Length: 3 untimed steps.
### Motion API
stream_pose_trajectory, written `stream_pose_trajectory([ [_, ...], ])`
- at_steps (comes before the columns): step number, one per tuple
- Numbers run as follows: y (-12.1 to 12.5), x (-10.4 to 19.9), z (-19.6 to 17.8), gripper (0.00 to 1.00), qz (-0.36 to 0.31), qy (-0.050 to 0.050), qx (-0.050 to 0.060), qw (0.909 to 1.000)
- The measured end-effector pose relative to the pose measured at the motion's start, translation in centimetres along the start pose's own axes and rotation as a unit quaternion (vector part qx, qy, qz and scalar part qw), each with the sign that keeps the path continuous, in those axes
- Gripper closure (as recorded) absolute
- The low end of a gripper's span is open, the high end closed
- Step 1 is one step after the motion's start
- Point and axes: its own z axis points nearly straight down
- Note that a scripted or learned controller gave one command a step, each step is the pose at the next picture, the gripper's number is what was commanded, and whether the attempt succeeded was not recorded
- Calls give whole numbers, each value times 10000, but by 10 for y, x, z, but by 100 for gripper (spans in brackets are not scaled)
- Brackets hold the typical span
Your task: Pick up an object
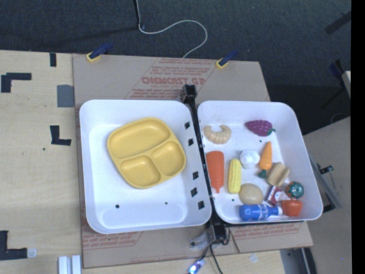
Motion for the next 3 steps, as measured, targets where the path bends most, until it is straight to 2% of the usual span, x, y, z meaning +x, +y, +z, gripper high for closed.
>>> stream_pose_trajectory([
  [2, -1, 1, 85, 100, 4, 17, 31, 10000],
  [3, 0, 0, 43, 100, -4, 5, -7, 10000],
])
